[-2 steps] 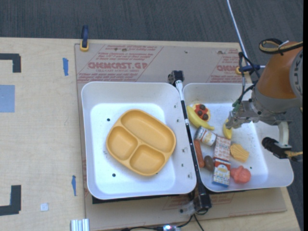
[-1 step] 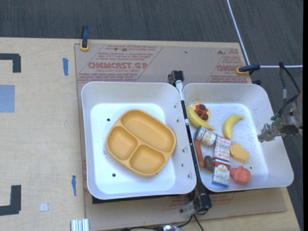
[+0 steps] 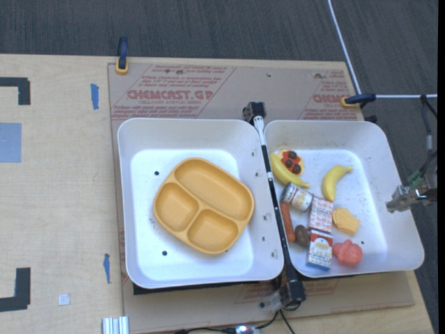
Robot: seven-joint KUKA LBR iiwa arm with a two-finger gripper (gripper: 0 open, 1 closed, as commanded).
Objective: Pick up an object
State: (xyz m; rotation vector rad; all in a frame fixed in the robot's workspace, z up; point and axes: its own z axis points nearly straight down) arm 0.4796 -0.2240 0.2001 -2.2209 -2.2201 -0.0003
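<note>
camera view, banana point(image 3: 336, 180) (right bin), well left of fingers point(image 3: 405, 199)

Yellow banana point(image 3: 336, 180) lies curved (unheld) in the right bin point(image 3: 389, 155).

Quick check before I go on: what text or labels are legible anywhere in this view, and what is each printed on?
"CHEMCAST GP": red print on the brown masking sheet under the bins; it repeats near the right clamp, cut off. The finer lines around it are too small to read.
Small carton: red and white print, blurred, unreadable.
Second carton: unreadable.
Can: label too small to read.
</note>
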